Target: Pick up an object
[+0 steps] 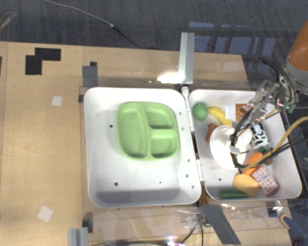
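One green tray [146, 129], perhaps seven small items [245, 183].

Two bins are sitting side by side on the bench [36, 152]. A tray [146, 130] is lying in the left bin [100, 183]. The right bin [292, 181] is holding a ball [199, 110] at its far left, a banana [219, 115] just beside it, a bowl [222, 146] in the middle, and a box [264, 178] lying near the front right.

Right bin [292, 188] crowded; open margins around green tray [146, 129].
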You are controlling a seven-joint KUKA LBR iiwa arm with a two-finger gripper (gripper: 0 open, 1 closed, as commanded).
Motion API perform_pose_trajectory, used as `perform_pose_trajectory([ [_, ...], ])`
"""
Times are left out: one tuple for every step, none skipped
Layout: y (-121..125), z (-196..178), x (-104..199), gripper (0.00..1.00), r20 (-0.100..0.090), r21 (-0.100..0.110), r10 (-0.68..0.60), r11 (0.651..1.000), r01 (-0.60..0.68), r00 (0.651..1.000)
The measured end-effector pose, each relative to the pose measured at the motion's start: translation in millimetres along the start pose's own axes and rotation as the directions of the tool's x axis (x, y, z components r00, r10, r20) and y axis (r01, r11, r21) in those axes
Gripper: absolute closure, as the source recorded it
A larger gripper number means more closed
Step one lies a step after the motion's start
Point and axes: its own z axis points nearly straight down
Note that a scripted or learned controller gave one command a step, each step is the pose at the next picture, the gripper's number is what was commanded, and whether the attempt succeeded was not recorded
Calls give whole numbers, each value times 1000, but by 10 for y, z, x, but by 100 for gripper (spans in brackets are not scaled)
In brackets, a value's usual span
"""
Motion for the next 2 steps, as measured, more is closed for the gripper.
perform_pose_trajectory([
  [-245, -419, -626, 100, 8, 3, -588, 809, 588, 809],
  [-261, 432, -541, 100, 4, -2, -936, 351, 936, 351],
])
